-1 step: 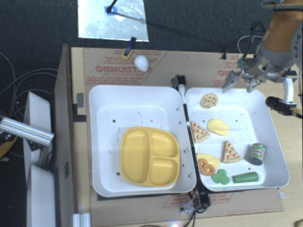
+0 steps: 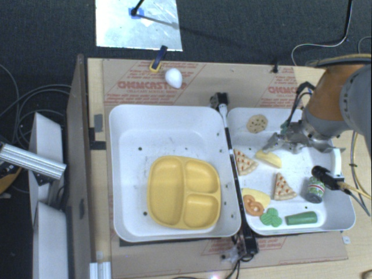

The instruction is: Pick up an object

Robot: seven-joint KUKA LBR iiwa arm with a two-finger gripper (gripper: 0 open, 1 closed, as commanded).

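My gripper (image 2: pixel 283 140) hangs low over the upper middle of the right bin (image 2: pixel 343 205), on the grey arm with the orange band that enters from the right. Just below and left of its tip lies a yellow cheese wedge (image 2: pixel 269 157), close to it or touching; I cannot tell which. Also in that bin are a round cookie (image 2: pixel 256 122), two pizza slices (image 2: pixel 244 163) (image 2: pixel 283 188), a pretzel (image 2: pixel 253 204), a green broccoli piece (image 2: pixel 270 217), a green cucumber (image 2: pixel 301 218) and a small jar (image 2: pixel 315 189).
The left bin (image 2: pixel 133 132) holds a yellow divided plate (image 2: pixel 185 190). A white egg-like ball (image 2: pixel 173 77) rests on the cardboard behind the bins. A black part of the arm (image 2: pixel 324 176) juts out beside the jar. Cables trail at the right edge.
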